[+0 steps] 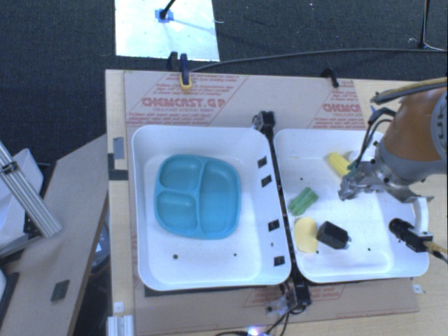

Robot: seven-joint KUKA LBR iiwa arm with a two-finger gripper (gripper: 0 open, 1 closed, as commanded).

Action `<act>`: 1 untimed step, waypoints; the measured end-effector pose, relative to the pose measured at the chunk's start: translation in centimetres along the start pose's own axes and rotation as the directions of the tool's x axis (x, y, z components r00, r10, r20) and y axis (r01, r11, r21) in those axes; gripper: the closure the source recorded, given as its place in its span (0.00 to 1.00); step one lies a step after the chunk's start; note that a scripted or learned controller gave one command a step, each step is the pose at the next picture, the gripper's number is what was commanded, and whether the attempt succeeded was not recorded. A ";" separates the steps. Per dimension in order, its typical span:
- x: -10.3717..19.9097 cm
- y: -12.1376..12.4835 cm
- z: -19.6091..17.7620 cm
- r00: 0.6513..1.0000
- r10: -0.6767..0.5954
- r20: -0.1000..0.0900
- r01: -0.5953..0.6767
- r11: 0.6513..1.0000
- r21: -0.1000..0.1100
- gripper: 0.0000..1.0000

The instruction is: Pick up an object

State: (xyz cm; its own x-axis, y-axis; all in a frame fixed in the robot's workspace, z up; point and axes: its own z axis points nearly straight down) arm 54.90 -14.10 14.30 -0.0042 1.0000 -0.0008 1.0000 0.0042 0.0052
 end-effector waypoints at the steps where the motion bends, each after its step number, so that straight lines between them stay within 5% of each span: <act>1: 0.2 -0.1 -6.3 1.000 -0.001 0.001 0.001 1.000 -0.002 1.00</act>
State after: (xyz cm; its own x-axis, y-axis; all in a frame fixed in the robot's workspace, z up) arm 54.73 -13.85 20.64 -0.0049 1.0000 -0.0015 1.0000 0.0049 0.0070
